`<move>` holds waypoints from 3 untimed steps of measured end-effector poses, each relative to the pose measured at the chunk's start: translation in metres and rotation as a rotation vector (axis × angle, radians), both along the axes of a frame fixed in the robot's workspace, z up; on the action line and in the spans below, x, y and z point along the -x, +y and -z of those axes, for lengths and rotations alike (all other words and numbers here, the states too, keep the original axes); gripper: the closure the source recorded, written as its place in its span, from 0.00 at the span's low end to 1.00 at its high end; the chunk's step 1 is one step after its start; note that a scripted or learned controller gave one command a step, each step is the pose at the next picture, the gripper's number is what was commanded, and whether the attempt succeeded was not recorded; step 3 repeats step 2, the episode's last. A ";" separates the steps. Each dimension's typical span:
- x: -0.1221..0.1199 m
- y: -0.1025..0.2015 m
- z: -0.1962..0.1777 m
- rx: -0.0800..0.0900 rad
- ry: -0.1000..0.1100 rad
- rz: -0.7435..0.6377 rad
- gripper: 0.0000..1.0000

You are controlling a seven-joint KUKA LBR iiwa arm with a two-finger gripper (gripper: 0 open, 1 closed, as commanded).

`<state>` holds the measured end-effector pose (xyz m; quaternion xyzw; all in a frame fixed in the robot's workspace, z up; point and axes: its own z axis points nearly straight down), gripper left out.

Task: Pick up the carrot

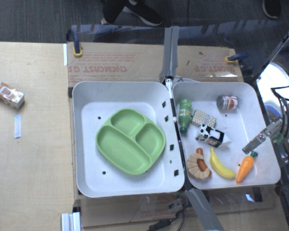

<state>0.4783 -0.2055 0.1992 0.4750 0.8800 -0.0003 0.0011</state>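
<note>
My gripper [254, 147] hangs at the right bin's [260, 100] right wall; I cannot tell its state.

The carrot [245, 169] lies just below and slightly left of it, leafy end nearest, long axis running down-left. A banana [221, 165] sits further left, with nothing between gripper and carrot.

The cardboard sheet [135, 64] lying under the far edge of the two bins carries red printing, seen upside down, that reads roughly "CHEMCEST". Labels on the smaller items are too blurred to read.
</note>
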 end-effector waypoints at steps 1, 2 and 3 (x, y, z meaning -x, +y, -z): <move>0.001 -0.017 0.108 -0.001 0.002 -0.125 0.00; 0.000 -0.017 0.099 -0.001 0.000 -0.125 1.00; 0.000 -0.017 0.099 -0.001 0.000 -0.125 1.00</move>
